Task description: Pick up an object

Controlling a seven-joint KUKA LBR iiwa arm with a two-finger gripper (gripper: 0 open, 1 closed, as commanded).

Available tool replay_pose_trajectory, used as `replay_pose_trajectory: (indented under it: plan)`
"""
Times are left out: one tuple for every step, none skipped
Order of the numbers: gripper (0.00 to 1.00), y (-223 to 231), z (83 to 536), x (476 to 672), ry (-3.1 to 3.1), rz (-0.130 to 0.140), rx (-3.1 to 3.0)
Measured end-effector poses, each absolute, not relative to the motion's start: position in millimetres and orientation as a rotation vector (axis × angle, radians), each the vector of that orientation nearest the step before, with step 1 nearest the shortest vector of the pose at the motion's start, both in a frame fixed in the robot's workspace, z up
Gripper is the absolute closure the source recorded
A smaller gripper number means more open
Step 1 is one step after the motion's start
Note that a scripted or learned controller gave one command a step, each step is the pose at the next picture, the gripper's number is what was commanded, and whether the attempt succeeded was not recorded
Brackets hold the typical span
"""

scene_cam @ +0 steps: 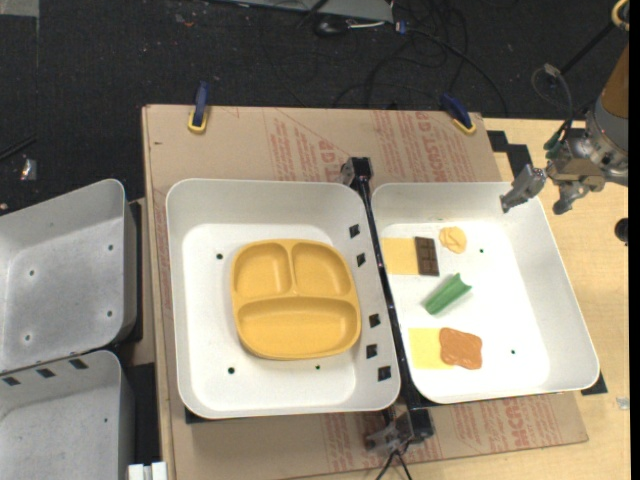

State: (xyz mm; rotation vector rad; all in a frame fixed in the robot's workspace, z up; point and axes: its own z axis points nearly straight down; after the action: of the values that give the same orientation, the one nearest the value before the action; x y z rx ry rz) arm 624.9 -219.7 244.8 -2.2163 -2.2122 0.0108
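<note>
Objects for picking lie in the right bin point(560, 298): a small brown block point(426, 256) overlapping a pale yellow square point(399, 256) near the bin's 11 o'clock, a little yellow-orange piece point(453, 239) just beside them at 12, a green stick point(446, 294) tilted at the centre, and an orange-brown lump point(461, 348) resting partly on a second yellow square point(423, 348) towards 7 o'clock. My gripper point(541, 194) hangs over the bin's rim at about 2 o'clock, well apart from all of them, my two fingers point(517, 191) spread and grasping nothing. In the left bin point(190, 268) sits a yellow divided tray point(296, 299), three compartments, near its middle. Both bins rest on a brown cardboard sheet point(270, 143) held by two blue-and-yellow clamps point(198, 108) at its 12 o'clock edge. A black clip strip point(370, 268) runs between the bins. Around the bench the floor point(90, 58) is dark, with cables point(420, 28) at 12 o'clock and grey metal panels point(60, 258) at 9.
</note>
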Motion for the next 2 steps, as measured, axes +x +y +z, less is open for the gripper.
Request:
replay_pose_trajectory:
  plan:
    - [0.0,-219,253,627.5,-2.223,0.0,-2.22]
    - [0.0,-221,206,619.7,-2.218,0.004,-2.221]
